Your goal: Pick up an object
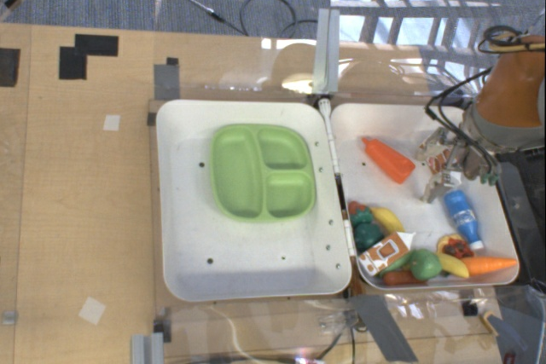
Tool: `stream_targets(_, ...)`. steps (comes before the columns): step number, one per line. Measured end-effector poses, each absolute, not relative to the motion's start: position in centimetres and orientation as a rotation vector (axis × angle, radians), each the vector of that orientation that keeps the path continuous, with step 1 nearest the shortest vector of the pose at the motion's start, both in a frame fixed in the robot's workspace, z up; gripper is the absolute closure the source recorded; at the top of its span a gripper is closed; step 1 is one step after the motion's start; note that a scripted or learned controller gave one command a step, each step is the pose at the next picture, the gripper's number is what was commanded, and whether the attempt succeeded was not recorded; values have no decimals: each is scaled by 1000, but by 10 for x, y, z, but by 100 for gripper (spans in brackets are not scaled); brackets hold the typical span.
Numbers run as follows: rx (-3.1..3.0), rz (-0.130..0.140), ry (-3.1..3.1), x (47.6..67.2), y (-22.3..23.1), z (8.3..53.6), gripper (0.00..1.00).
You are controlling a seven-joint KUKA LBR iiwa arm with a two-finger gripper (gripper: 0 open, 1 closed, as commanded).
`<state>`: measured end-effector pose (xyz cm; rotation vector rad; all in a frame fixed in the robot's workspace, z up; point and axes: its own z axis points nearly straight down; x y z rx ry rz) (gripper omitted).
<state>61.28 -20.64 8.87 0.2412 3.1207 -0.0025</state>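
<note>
My gripper (437, 170) hangs over the upper right part of the right bin (375, 128), its fingers apart and nothing between them. An orange bottle-shaped toy (388, 159) lies on the bin floor just to its left. A blue bottle (461, 216) lies just below and to the right of the fingertips. Along the bin's near edge sits a pile: a yellow banana (388, 220), dark green pieces (365, 228), a small orange and white box (384, 251), a green pepper (424, 264), a carrot (488, 266) and red berries (458, 248).
The left bin (183, 268) holds a light green divided plate (262, 171) near its middle. A metal divider (335, 175) runs between the two bins. The arm's orange band (512, 89) and black cables rise at the right bin's far corner.
</note>
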Motion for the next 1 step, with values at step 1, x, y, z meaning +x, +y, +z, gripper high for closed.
stream_targets(1,227,-4,3111,617,-204,103,100)
